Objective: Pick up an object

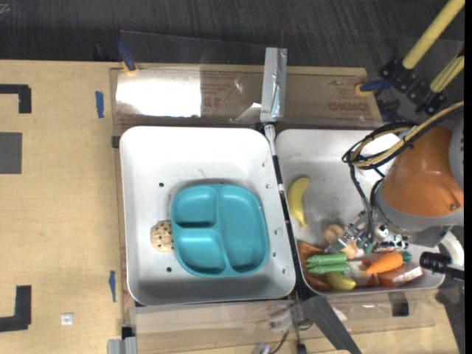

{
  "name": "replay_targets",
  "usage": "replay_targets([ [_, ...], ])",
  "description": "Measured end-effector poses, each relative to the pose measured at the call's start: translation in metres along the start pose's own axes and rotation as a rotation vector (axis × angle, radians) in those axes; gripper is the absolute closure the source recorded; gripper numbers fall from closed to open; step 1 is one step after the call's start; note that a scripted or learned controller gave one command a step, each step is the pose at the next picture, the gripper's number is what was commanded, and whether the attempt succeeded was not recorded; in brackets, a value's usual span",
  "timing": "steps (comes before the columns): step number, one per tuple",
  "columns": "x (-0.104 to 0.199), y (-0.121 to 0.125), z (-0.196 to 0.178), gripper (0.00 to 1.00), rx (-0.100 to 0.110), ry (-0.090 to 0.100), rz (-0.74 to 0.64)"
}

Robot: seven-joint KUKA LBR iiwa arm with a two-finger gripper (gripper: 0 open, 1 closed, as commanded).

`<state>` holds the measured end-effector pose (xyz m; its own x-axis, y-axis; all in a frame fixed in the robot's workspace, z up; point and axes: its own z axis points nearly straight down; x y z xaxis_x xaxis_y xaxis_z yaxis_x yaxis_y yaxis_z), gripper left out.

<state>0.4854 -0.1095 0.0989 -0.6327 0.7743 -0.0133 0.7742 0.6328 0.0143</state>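
I'm down in the right shallow white bin [324,153], gripper [361,234] at the top of the toy-food pile in its near right corner. Can't tell how my jaws stand; my own wrist and cabling block the tips.

Candidates: orange plastic carrot [383,262], green bean-like plastic piece [332,260], small yellow piece [341,282] at the near edge, all touching or overlapping. Curved yellow plastic banana [297,200] lies alone near the bin's left wall.

Risks:
- Pile is dense. Closing here likely catches two items at once, or just an edge, and the piece squirts out.
- Rounded smooth plastic, so poor grip if I land off-centre.
- Pile sits against the near wall and right corner; a finger could hit the rim or jam between wall and toy.
- My black cables [361,153] loop low over the bin and could snag.

Surface: bin floor is smooth and glossy, so things will slide when nudged.

Room: left white bin [140,161] holds a teal three-compartment plastic tray [219,227] with a speckled tan cookie-like disc [161,236] touching its left side. Clear divider panel [273,83] stands at the far edge between bins. Tan bench top [51,212] to the left has black corner marks and blue tape.
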Motion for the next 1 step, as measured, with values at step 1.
replay_targets([
  [1,0.0688,0.0923,-0.0859,1.0,0.012,0.011,0.21],
])
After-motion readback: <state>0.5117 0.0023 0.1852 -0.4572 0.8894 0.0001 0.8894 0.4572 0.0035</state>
